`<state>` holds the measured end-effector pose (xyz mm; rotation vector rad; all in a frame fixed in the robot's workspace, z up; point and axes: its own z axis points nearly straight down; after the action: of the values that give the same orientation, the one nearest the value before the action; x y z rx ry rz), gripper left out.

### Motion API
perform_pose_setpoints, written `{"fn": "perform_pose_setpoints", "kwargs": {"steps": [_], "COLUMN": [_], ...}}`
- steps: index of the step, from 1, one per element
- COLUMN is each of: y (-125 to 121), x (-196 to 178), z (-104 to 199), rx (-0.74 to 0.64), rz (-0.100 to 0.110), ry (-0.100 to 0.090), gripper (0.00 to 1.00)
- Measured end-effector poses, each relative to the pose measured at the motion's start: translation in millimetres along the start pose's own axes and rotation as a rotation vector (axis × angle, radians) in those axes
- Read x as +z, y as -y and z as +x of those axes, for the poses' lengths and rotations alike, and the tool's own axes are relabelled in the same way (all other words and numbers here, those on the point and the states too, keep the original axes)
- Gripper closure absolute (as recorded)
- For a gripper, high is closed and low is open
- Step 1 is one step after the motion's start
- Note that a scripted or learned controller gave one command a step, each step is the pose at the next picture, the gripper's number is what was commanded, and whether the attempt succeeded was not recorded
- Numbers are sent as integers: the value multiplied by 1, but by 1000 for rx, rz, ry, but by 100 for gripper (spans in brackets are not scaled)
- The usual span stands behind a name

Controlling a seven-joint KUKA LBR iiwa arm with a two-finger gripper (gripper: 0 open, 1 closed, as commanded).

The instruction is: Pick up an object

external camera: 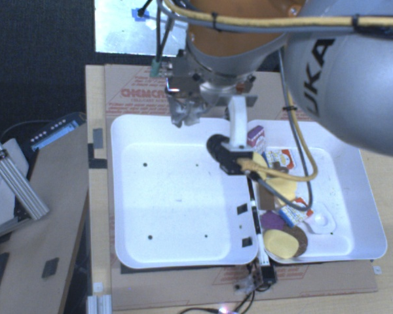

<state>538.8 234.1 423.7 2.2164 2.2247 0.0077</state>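
A tan bench [62,201] with a cardboard sheet [128,97] bears two white bins. The left bin [150,195] has its floor lying open from wall to wall. In the right bin [344,188], things crowd against the shared middle wall: a red-and-white packet [279,157], a purple piece [272,220] and a yellow disc [280,243] near the lower rim. The gripper [183,115] hangs over the left bin's upper rim, at upper centre; whether it is released or clenched cannot be told.
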Motion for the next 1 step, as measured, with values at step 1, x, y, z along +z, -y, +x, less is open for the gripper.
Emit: {"fn": "perform_pose_setpoints", "kwargs": {"steps": [1], "y": [-22], "x": [-46], "z": [1], "rx": [1], "rz": [-2], "ry": [0], "gripper": [100]}}
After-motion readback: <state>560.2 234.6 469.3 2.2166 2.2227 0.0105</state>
